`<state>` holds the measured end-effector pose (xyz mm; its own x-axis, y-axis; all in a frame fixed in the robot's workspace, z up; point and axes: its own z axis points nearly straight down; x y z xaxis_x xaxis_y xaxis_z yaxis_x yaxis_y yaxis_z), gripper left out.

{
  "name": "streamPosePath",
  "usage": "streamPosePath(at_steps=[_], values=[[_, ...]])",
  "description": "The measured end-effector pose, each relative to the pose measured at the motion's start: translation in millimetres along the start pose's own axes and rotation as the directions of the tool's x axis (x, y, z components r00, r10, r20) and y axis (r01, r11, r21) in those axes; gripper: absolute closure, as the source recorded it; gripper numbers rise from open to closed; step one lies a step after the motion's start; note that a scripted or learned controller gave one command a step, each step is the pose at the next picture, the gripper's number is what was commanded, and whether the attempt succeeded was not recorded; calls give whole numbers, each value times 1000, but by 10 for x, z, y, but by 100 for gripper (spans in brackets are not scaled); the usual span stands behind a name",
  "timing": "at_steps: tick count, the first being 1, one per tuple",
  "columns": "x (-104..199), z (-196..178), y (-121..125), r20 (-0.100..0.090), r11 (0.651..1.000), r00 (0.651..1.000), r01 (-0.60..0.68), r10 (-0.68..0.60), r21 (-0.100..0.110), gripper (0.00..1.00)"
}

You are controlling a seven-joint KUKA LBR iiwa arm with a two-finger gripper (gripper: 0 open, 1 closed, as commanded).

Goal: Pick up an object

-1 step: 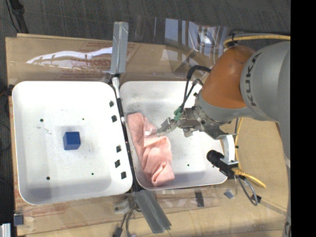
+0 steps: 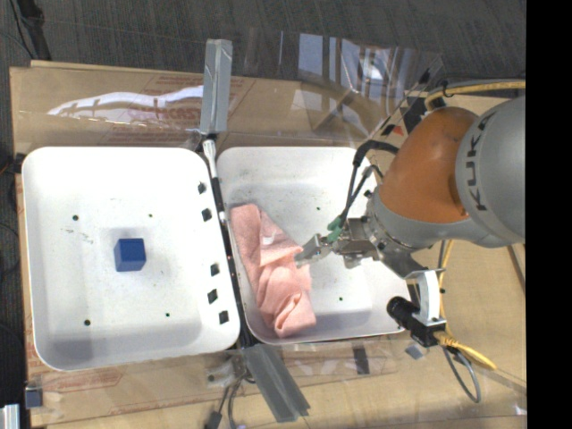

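A crumpled pink cloth [image 2: 275, 271] lies along the left side of the right bin [image 2: 295, 168]. A small blue cube [image 2: 130, 254] sits in the left bin [image 2: 54, 186], left of its middle. My gripper [image 2: 308, 252] reaches in from the right and is low over the right bin, its tip at the cloth's right edge. The fingers look close together at the fold of the cloth, but whether they pinch it is unclear.
A grey divider bar [image 2: 214, 88] runs between the two bins, with black clips along the shared rim. The arm's wrist and cables [image 2: 420, 311] hang over the right bin's right side. Cardboard surrounds the bins.
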<state>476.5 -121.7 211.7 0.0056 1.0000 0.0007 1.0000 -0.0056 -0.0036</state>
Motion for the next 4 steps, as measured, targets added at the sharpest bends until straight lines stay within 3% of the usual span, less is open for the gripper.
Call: streamPosePath(at_steps=[1,2,3,4], values=[[-72,1193,410,0,990,990,142,-142,-4,0],[431,192,670,1,1000,1000,-8,8,-2,0],[60,1206,831,0,973,973,232,-232,0,0],[216,1190,1299,1,990,990,144,-144,-2,0]])
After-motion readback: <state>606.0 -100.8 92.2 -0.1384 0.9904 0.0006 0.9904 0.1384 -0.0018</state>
